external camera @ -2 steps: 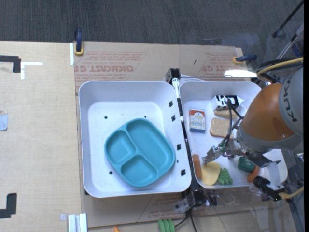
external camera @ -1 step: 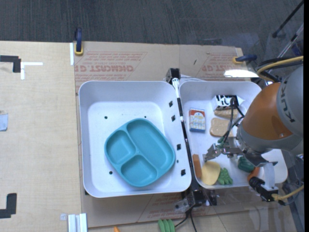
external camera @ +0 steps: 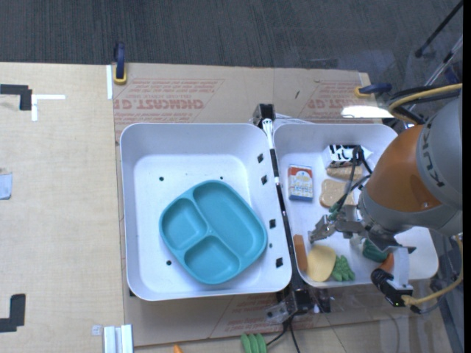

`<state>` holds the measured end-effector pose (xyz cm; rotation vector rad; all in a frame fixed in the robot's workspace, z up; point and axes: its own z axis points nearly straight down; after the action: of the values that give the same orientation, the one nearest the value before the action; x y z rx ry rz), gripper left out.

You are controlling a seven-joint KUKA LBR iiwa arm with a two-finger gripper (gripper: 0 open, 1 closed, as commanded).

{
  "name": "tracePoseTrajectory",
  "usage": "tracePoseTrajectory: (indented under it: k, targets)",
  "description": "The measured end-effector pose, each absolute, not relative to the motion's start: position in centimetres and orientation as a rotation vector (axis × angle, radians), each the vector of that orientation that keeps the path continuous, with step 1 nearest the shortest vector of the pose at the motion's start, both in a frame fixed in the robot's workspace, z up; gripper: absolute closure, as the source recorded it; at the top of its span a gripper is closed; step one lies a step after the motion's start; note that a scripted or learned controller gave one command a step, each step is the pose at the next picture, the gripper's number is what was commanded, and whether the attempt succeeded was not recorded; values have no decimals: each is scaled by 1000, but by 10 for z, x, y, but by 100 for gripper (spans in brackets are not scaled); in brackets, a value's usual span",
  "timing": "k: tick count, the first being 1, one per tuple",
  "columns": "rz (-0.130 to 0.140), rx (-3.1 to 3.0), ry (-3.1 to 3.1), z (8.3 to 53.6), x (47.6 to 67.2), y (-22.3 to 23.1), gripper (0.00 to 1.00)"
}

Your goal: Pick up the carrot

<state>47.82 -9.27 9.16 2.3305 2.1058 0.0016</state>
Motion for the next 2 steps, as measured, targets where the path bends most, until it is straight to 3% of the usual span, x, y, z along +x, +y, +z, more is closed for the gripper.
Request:
tracePoseTrajectory:
  k: [1, 2]
  targets:
    - [-5, 2358, 2076, 91, 545, -105, 0]
    - [-4, 2374, 2062, 143, 477, -109, 0]
